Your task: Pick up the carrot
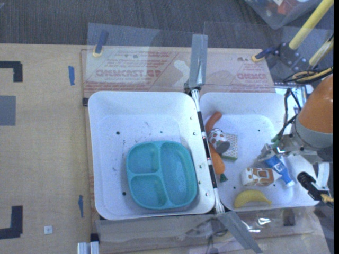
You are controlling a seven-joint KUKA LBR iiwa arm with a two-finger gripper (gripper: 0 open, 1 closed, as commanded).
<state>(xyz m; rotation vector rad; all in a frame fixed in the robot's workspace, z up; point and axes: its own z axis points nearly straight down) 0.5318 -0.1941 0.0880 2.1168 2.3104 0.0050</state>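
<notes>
The long orange carrot lies along the left wall of the right-hand shallow white bin, just beside a small patterned white-and-dark packet, with no part of the arm touching it. The grey arm's gripper hangs over the right side of that bin, near a small white-and-brown carton and a blue tube, and whether its fingers are spread or pressed together I cannot tell. A yellow banana lies at the bin's near edge, and a teal divided plastic plate sits in the left-hand white bin.

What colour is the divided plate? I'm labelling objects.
Teal divided plate, seen in the camera view.
</notes>
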